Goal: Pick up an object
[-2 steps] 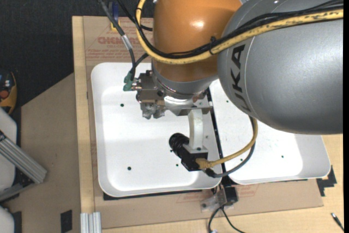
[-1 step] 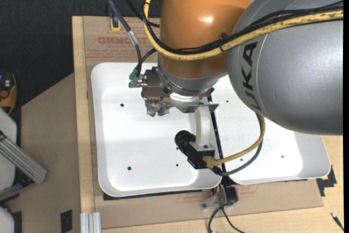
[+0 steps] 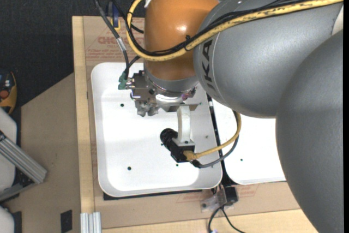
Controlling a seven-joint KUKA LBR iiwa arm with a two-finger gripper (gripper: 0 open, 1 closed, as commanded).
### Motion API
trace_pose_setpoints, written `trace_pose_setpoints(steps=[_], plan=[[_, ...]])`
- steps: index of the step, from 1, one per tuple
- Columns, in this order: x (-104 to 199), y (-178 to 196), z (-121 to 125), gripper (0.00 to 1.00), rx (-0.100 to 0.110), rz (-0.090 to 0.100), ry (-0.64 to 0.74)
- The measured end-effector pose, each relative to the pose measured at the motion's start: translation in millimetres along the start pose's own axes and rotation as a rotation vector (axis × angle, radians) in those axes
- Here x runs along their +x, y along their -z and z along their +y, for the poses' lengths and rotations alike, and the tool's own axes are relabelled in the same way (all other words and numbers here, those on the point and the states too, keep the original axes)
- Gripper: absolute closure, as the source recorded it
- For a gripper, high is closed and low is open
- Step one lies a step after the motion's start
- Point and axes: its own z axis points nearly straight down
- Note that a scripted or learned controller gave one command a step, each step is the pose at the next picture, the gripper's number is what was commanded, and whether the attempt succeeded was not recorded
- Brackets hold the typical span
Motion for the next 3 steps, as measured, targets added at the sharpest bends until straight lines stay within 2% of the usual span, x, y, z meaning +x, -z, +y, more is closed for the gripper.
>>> trace_pose_setpoints(steps=[1,2,3], plan=[[-15,52,-2,1.00,-0.010,0.004,0.000],[1,49,-37,1.00,-0.002,0.003,0.004],[-11,70,-35,1.00,-0.009,0.004,0.001]])
